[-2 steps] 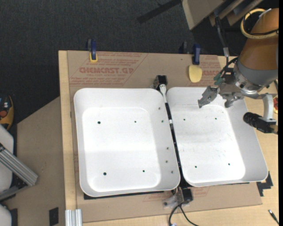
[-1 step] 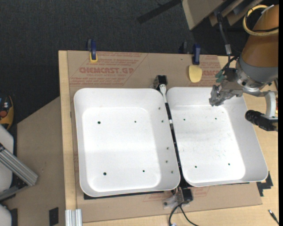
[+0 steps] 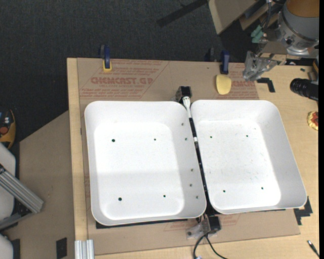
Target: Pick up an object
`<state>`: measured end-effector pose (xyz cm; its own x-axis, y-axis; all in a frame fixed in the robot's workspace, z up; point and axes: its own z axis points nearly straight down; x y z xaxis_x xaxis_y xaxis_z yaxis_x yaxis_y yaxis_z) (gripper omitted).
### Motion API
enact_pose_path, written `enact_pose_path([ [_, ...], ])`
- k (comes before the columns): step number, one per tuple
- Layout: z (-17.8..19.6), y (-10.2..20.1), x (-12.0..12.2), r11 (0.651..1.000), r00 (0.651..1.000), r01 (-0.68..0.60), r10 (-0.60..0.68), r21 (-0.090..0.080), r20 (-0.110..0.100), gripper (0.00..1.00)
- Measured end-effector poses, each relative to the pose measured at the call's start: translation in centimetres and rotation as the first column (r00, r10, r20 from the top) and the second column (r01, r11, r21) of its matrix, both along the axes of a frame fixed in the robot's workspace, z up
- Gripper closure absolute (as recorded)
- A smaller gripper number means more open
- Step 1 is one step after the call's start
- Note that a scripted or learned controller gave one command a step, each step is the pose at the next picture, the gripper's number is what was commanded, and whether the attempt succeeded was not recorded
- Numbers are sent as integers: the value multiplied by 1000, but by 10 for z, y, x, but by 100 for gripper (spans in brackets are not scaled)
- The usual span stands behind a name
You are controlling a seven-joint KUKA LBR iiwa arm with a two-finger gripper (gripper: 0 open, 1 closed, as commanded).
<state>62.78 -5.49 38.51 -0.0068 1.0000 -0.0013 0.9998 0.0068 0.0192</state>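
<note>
Bins: two shallow white trays side by side on a brown board that covers the desk. Left bin (image 3: 96, 167) sits toward the board's left edge; right bin (image 3: 283, 152) sits toward its right edge. Their inner rims touch along a dark strip running front to back. Each floor carries four small dark dots.

Object: one small pale yellow lump (image 3: 223, 84), resting on the board near the far edge, just beyond the far left corner of the right bin, outside both bins.

Clamps: two blue-and-yellow clamps on the board's far edge, one (image 3: 106, 56) above the left bin, one (image 3: 225, 61) just behind the yellow lump.

Arm: grey body with orange band (image 3: 304, 9) at the far right corner. End effector (image 3: 257, 67) hangs over the board's far edge, near the lump and to its right, not touching it. Nothing visible between its fingers; whether they stand apart or together cannot be told.

Cable (image 3: 202, 243): black, trailing off the board's near edge between the bins.
</note>
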Motion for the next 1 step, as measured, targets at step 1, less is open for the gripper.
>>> enact_pose_path([
  [1,-99,104,-6,1000,1000,-3,3,4,-29,100],
])
